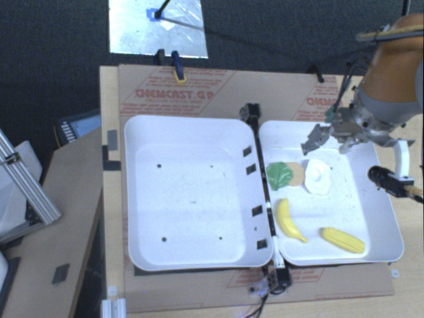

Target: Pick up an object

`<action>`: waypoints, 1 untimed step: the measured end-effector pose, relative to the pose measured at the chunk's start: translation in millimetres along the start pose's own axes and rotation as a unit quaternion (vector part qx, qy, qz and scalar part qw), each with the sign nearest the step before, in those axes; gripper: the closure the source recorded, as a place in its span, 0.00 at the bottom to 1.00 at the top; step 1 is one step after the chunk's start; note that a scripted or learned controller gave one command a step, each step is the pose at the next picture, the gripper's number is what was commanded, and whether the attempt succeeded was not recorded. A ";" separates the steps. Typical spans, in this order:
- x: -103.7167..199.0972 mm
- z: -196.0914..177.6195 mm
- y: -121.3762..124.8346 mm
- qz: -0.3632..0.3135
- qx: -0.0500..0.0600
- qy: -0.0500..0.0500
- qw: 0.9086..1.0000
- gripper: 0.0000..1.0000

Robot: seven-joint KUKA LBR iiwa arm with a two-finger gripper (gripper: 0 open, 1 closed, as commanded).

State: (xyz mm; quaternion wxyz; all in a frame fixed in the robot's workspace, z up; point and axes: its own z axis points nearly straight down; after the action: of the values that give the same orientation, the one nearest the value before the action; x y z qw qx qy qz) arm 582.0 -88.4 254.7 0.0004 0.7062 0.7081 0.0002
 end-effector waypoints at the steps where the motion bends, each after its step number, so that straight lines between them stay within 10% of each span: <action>1: 45.3 -151.1 -8.9 -0.003 -0.010 0.000 1.000 0.00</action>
State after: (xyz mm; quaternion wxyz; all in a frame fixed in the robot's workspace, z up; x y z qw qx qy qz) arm 572.8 -43.1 405.8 0.0072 0.7038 0.7103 0.0074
